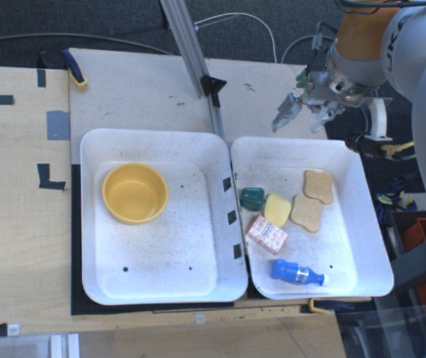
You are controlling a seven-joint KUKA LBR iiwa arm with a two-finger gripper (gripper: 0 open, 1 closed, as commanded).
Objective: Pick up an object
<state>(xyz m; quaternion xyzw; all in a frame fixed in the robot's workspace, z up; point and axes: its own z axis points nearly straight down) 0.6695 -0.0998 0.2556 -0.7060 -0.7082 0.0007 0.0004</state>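
Blue bottle (296,272) lengthwise left-right, cap rightward, in right bin (362,171); claw (305,118) spread, holding nothing.

Arm (392,28) cut off by frame's top and right edges. Metal pole (186,32) runs out the top edge. Print on small carton (266,234) too small to read.

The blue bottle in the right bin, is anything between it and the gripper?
Nothing visible blocks it. The gripper hangs above the right bin's far rim; the blue bottle lies alone near the front wall, with the small box just behind it.
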